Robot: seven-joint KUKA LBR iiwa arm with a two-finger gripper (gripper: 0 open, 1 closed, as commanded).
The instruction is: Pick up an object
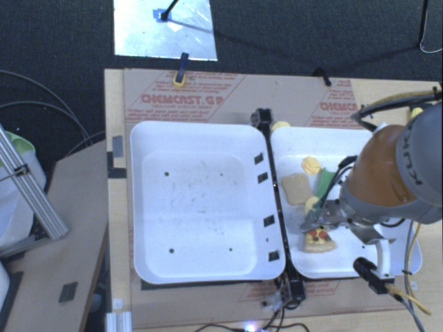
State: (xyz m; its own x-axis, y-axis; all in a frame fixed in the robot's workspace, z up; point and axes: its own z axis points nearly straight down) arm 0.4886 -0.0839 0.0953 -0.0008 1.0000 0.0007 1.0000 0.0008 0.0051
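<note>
Fingers (313,221) just above pizza slice (319,240), right bin (346,272)

Left white bin (201,199), well left of the fingers, sits on a cardboard sheet (208,95) printed CHEMCAST. Black clips (263,178) run along the seam between the bins, just left of the fingers. Shiny metal plate (165,19) on dark carpet (55,33), far up-left. Yellow-tipped clamp (181,71) at the cardboard's far edge. Aluminium rail (31,189) at the far left.
</note>
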